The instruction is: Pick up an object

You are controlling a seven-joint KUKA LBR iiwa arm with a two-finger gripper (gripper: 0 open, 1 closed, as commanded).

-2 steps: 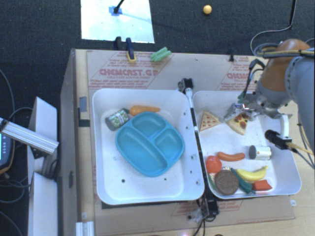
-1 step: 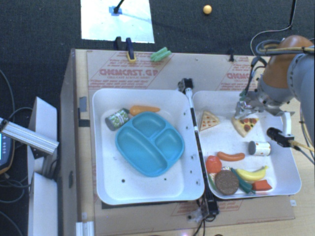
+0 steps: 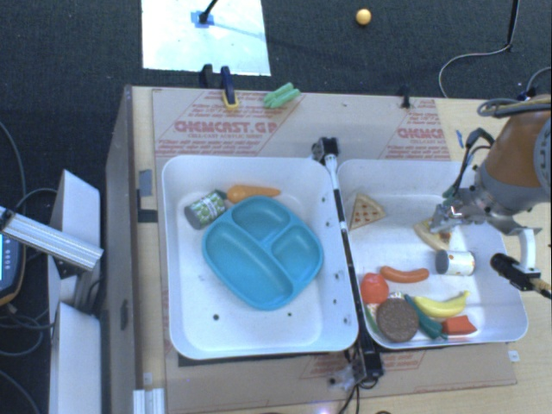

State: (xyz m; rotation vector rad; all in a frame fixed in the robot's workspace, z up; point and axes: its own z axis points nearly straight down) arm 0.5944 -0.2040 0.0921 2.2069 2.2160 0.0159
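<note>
In the left bin [image 3: 172,231] the blue divided plate [image 3: 263,251] takes the centre, with a green can [image 3: 205,208] and a carrot [image 3: 253,192] just beside its far edge; the near strip and left wall stay open to me. In the right bin [image 3: 392,248] the near edge is crowded: tomato [image 3: 373,288], brown patty [image 3: 398,317], banana [image 3: 442,304], sausage [image 3: 404,274]. A pizza slice [image 3: 366,210] lies far-left. Open floor lies between the pizza slice and the sausage.

The gripper [image 3: 446,220] hangs over the right bin [image 3: 517,317] near a white cylinder [image 3: 455,263].
</note>
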